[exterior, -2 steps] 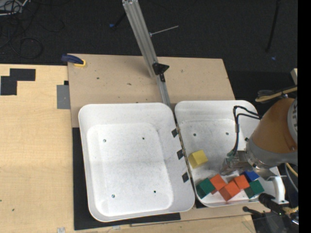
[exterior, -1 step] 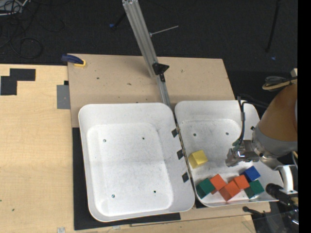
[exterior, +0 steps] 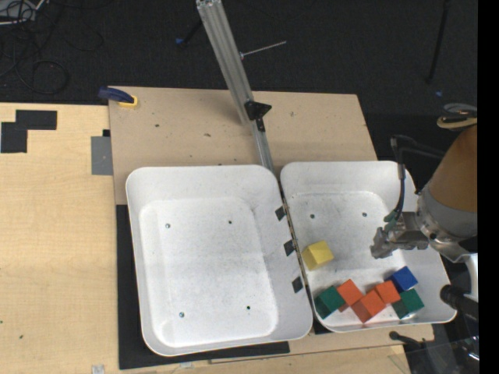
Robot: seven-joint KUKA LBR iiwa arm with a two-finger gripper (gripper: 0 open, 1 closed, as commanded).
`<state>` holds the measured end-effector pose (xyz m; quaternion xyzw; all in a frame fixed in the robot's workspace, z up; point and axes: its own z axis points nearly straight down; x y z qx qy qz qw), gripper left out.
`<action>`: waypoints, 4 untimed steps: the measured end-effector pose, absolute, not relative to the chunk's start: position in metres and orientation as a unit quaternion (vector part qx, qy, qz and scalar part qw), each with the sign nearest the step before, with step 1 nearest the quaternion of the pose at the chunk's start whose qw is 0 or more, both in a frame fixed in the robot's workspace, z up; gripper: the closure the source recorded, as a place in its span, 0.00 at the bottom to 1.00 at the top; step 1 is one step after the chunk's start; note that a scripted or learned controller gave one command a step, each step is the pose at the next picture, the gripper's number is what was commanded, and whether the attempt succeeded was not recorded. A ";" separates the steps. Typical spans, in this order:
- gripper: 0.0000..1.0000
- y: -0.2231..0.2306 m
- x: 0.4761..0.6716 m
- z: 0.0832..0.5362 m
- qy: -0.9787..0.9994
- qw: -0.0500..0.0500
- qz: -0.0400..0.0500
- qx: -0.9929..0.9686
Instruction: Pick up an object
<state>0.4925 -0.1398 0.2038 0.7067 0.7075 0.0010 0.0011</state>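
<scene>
Tool [exterior: 387, 241] hovers just above the blue cube [exterior: 404, 278]; finger state unclear; it should center squarely before descending.

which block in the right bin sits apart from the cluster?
The yellow block, alone beside the divider between the bins. The orange, green and blue blocks bunch along the right bin's near edge.

The grey arm with its orange band [exterior: 456, 185] is cut off at the right edge. Its small, dark gripper [exterior: 387, 240] is too blurred to read. The near-right dark green block [exterior: 408, 305] is partly hidden behind the blue cube [exterior: 403, 278].
</scene>
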 end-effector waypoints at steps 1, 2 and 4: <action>1.00 -0.141 0.493 0.215 0.707 0.000 0.000 0.707; 1.00 -0.082 0.510 0.220 0.709 -0.001 0.000 0.705; 1.00 0.008 0.528 0.235 0.709 -0.001 0.000 0.706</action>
